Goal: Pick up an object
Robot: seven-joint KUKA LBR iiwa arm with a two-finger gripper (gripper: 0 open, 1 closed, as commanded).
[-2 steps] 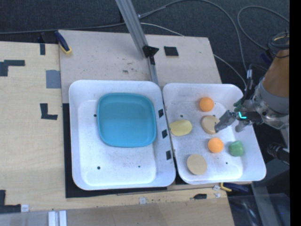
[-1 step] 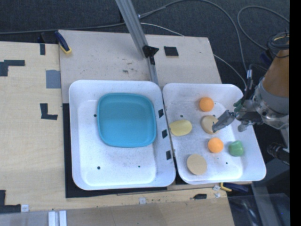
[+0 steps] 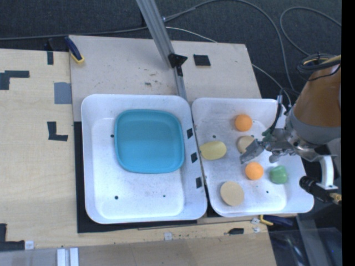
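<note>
The likeliest target is the lower orange ball (image 3: pixel 254 171), lying loose on the floor of the right bin (image 3: pixel 222 111), just below and beside the tips of the hand (image 3: pixel 256 148). The hand sits low over the bin's middle, fingers spread with nothing between them; one dark finger slants down toward the ball, and a tan piece (image 3: pixel 244 143) is partly hidden behind it. Around this lie an upper orange ball (image 3: pixel 243 122) toward the far wall, a yellow lump (image 3: pixel 213 150) near the divider, a tan disc (image 3: pixel 232 193) by the near edge, and a green block (image 3: pixel 278 174) close on the ball's right. To do the grasp well, I judge the hand should centre over the ball so the fingers straddle it evenly, drop until they nearly reach the bin floor, and close slowly, since a round thing squirts out of an off-centre pinch. The green block leaves little room on that side, so the fingers would do better to close along the free axis. The left bin (image 3: pixel 94 148) holds a blue plate (image 3: pixel 149 141), and both bins rest on the counter (image 3: pixel 33 148).
</note>
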